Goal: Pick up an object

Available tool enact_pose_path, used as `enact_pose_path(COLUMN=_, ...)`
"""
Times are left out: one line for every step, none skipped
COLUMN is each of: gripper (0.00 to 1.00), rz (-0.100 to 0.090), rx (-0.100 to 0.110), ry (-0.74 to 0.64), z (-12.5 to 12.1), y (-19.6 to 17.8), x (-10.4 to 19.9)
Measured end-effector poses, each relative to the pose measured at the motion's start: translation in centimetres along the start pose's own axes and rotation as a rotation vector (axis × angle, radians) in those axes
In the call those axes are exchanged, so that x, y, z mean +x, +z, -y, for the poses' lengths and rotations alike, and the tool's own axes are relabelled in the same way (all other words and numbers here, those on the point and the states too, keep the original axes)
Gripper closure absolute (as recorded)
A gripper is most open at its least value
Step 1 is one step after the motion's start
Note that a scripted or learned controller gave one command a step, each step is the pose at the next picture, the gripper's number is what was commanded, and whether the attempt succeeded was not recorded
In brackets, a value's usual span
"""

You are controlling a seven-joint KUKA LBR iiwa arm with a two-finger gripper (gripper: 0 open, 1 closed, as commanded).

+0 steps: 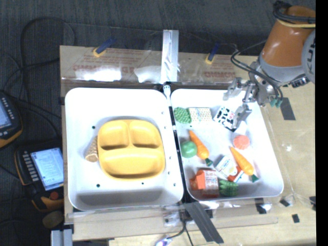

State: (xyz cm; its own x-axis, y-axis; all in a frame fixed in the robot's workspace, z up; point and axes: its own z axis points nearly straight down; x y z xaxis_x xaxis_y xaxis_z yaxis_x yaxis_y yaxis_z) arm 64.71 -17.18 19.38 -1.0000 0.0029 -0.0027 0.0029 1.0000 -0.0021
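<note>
My gripper hangs over the back right part of the right bin, its fingers apart with nothing between them. Just left of its lower finger lies a black-and-white spotted piece. A pink-red round piece sits right below that finger. Further left along the back are a white box with green dots and a green bumpy ball. Two toy carrots, a green round fruit, an orange carton and a dark green vegetable fill the rest of the bin.
The left bin holds a yellow divided plate with a tan cone-shaped piece at its left side. A ridge separates the two bins. Cables trail from the arm's orange band at the upper right.
</note>
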Motion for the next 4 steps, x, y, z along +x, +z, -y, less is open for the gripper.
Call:
enact_pose_path(gripper=0.00, rz=0.014, rx=0.004, ry=-0.073, z=-4.0, y=9.1, x=2.2)
enact_pose_path(gripper=0.00, rz=0.010, rx=0.004, ry=-0.115, z=-7.3, y=10.3, x=4.5)
enact_pose_path(gripper=1.00, rz=0.013, rx=0.007, ry=-0.116, z=-7.3, y=9.2, x=4.3)
enact_pose_path(gripper=1.00, rz=0.001, rx=-0.002, ry=-0.093, z=-13.9, y=-2.9, x=1.9)
